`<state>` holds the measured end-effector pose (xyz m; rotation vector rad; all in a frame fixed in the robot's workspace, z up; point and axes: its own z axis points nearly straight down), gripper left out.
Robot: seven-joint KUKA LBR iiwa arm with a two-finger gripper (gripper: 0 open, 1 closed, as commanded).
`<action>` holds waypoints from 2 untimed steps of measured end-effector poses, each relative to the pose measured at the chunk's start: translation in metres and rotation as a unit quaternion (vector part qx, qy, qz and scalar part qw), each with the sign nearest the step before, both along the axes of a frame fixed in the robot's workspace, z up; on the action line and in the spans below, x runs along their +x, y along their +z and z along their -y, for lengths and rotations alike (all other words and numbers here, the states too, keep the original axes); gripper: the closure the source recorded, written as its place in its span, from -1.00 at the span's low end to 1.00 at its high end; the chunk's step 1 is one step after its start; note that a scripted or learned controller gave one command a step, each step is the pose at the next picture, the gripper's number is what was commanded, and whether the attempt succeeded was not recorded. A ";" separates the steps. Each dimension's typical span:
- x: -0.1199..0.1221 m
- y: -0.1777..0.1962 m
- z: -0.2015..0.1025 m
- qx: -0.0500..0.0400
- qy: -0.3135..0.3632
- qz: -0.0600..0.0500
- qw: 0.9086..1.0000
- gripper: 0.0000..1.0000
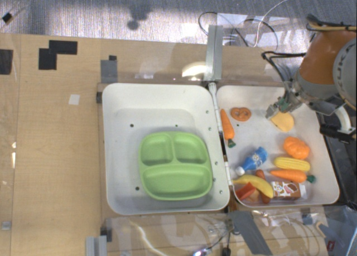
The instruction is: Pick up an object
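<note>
My gripper [282, 107] hangs over the far part of the right bin [329, 193], on the arm that comes in from the right. Just below it and touching it in this view lies a pale yellow wedge [284, 122]. I cannot tell whether the wedge is gripped. Also in the right bin are a brown pretzel-like piece [241, 114], a carrot [226, 126] along the left wall, a blue bottle [254, 160], an orange fruit [296, 148], a corn cob [292, 163], a second carrot [290, 175], a banana [254, 183] and a juice box [287, 190].
The left bin [120, 110] holds a green divided plate [175, 165]. A metal post [213, 54] stands behind the wall between the bins. Cables [251, 26] run behind the right bin. The arm's orange band [323, 54] sits over the right bin's far right corner.
</note>
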<state>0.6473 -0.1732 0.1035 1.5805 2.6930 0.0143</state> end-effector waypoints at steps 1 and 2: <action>0.024 0.099 -0.053 0.001 -0.054 -0.005 0.999 1.00; 0.024 0.098 -0.052 0.001 -0.054 -0.006 0.999 -1.00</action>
